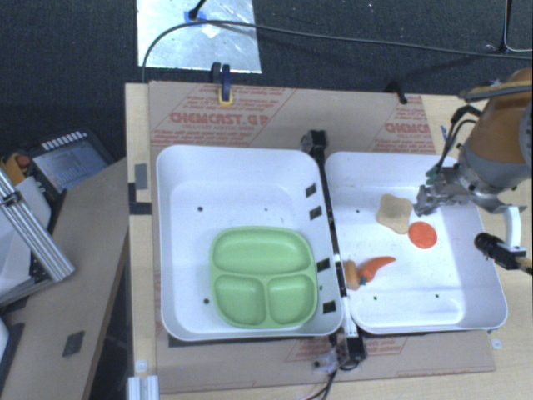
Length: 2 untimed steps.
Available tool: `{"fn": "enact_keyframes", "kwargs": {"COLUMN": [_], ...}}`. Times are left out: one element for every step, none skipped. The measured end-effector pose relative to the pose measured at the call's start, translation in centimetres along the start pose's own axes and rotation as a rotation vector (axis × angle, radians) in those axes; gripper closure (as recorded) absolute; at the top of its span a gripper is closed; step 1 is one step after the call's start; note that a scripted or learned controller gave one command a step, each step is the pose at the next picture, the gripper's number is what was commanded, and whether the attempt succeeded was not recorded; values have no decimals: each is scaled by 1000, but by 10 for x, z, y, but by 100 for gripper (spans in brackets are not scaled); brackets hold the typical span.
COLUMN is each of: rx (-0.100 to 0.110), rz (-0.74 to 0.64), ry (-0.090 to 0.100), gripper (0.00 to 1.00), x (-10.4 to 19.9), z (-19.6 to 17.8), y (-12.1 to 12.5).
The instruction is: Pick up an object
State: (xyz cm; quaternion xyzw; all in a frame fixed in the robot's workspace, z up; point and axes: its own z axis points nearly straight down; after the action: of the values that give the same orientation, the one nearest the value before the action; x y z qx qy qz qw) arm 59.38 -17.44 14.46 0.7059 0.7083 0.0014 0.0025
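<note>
End effector (426,198) at right of frame over the right bin (466,307), its opening hard to tell, just beside beige piece (394,212) and orange disc (423,235), green tray (261,276) in left bin (183,223)

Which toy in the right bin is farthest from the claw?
The carrot, lying by the bin's left wall. The orange disc and beige piece sit right beside the claw.

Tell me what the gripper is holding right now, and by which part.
Cannot be told: the gripper hangs low in the right white bin, beside the beige lump and orange-red disc.
</note>
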Motion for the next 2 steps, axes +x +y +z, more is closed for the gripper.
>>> {"fn": "enact_keyframes", "kwargs": {"rx": [-3, 0], "rz": [-1, -2], "ry": [-1, 0], "gripper": [100, 100], "x": [-6, -6], "z": [-64, -95], "y": [3, 5]}}
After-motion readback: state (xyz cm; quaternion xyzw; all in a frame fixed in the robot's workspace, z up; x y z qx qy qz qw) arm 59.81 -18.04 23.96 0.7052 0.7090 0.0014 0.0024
